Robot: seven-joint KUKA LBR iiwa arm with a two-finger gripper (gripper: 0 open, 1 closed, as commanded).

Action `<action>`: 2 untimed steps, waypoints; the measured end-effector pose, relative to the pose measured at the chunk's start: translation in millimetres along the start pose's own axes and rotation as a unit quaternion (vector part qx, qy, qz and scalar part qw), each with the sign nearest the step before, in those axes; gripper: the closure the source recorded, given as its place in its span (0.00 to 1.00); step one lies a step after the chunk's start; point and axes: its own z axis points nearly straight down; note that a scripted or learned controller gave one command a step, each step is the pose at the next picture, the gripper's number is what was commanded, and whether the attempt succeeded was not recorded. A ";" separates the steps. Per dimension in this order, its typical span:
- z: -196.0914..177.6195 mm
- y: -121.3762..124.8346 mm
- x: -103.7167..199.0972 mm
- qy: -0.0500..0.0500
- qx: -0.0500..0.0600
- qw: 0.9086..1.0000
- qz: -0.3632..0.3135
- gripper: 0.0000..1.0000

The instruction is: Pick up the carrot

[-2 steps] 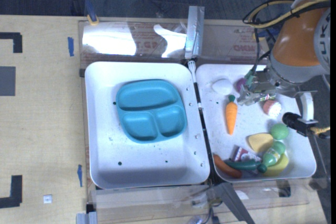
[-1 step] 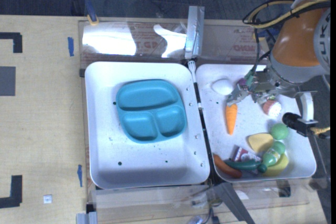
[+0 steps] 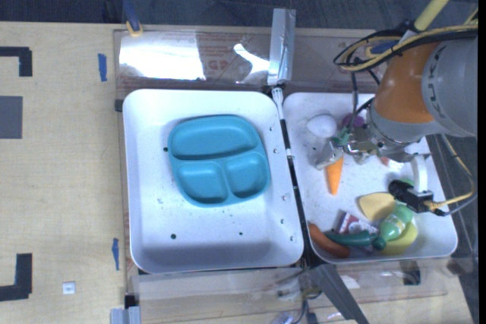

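The carrot [image 3: 334, 177] is a small orange cone in the right bin [image 3: 440, 243], its wide end up and its tip pointing toward the view's bottom. My gripper [image 3: 338, 152] is directly over the carrot's wide end and meets it there. The wrist hides the contact, so I cannot tell whether the carrot is gripped. The arm with its orange band [image 3: 402, 99] comes in from the right, over the upper half of this bin.
A white round item [image 3: 320, 125] lies just above the gripper. Along the bin's lower edge lie a yellow piece [image 3: 376, 203], a green and yellow toy [image 3: 400, 228], a red sausage-like item [image 3: 325, 240] and a small packet [image 3: 351, 222]. A blue divided plate [image 3: 219, 159] sits in the left bin [image 3: 144, 231].
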 end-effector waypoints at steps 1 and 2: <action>-11.6 1.7 -0.1 0.000 -0.003 1.000 0.001 1.00; -120.8 6.8 24.9 0.000 -0.001 0.999 -0.037 1.00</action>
